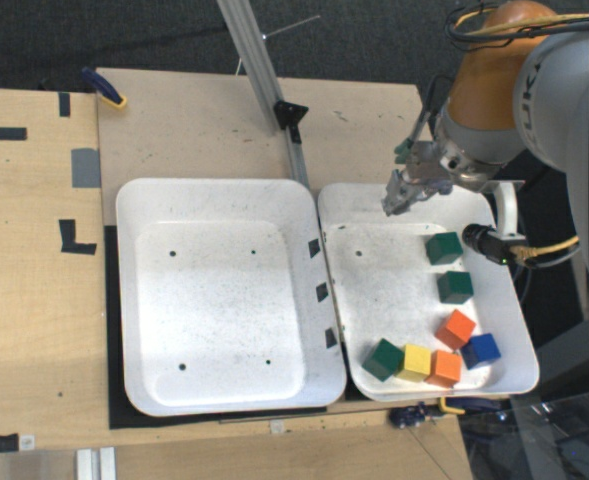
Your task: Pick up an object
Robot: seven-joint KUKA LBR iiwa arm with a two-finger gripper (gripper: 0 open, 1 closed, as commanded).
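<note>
The right bin (374, 288) holds several small cubes along its right and near sides. Two dark green cubes (443, 247) (455, 286) lie near the right wall. Below them sit an orange cube (458, 328) and a blue cube (482, 349). A row along the near wall has a green cube (383, 359), a yellow cube (415, 361) and an orange cube (444, 367). My gripper (398, 199) hangs over the bin's far edge, well away from the cubes, and I see nothing between its fingers.
The left bin (219, 288) sits beside the right one. A slanted metal bar (264, 68) crosses the bench behind the bins. A blue and yellow tool (104, 86) lies at the far left of the bench.
</note>
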